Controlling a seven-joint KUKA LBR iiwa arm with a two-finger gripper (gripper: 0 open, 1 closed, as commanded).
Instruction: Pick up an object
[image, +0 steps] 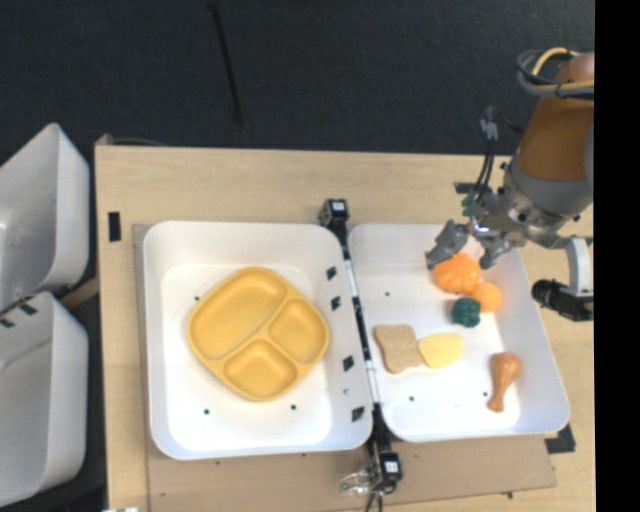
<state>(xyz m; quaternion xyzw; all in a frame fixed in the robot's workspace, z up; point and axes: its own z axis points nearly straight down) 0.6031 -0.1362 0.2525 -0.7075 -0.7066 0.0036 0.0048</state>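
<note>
orange plastic pepper (458, 272) sits under the spread-open two-finger gripper (467, 244), nothing gripped yet; the lift is all ahead.

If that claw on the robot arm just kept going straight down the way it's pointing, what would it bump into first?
Most likely the orange pepper toy. The gripper hangs right above it in the right bin, one finger on each side. Depth is hard to judge from this slanted view, so it may already be close to touching.
</note>
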